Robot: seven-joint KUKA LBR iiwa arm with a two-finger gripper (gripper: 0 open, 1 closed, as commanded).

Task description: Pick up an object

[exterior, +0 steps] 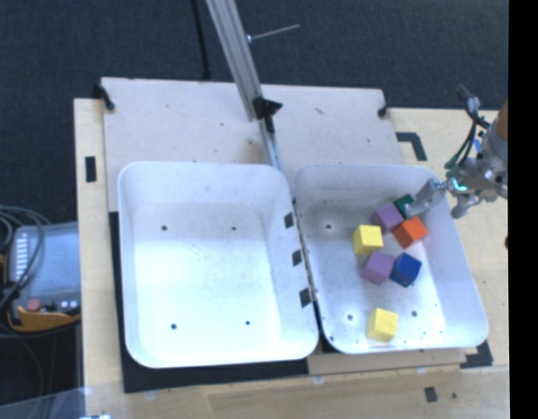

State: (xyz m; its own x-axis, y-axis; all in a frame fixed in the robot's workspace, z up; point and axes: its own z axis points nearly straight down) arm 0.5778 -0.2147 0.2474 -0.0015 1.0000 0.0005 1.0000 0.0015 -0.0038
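Looking down on the bench, I saw the gripper reaching over the right bin's far right rim, its grey tip right beside a green block. Whether the pincer was apart or together I could not tell, and nothing showed plainly held in it. Clustered beneath lay a purple block, an orange block, a yellow block, another purple cube and a blue block. A second yellow cube sat apart, nearer the front. To the left stood the left bin.
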